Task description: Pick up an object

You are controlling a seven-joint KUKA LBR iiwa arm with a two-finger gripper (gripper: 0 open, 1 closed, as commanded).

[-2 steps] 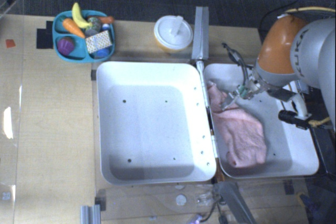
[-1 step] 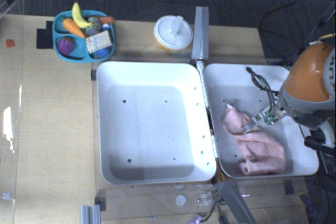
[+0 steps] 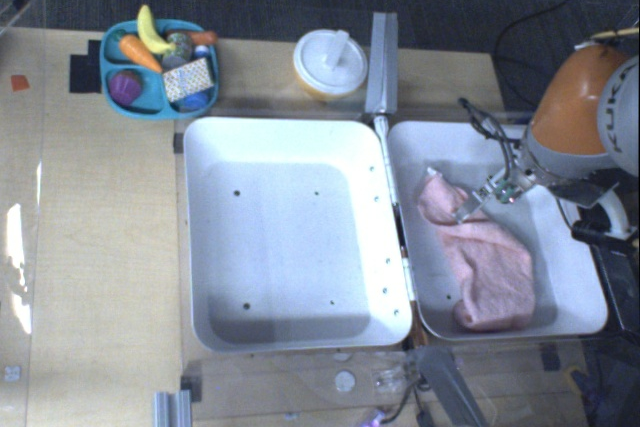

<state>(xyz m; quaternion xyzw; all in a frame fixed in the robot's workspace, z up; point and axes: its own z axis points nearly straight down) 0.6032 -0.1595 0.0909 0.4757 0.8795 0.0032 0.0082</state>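
Note:
A crumpled pink cloth [image 3: 482, 265] lies in the right white bin [image 3: 570, 315], running from the bin's upper left down to its lower middle. My gripper [image 3: 476, 204] reaches in from the right under the orange-banded wrist [image 3: 575, 105]. Its tip is down at the upper part of the cloth, near the small bunched end [image 3: 435, 197]. Whether it grips any fabric cannot be made out.
The left white bin [image 3: 200, 245] sits beside the right one, with a metal bar [image 3: 380, 65] at the seam behind them. A blue tray [image 3: 112, 101] of toy food and a lidded white cup [image 3: 330, 63] stand on the bench behind the left bin.

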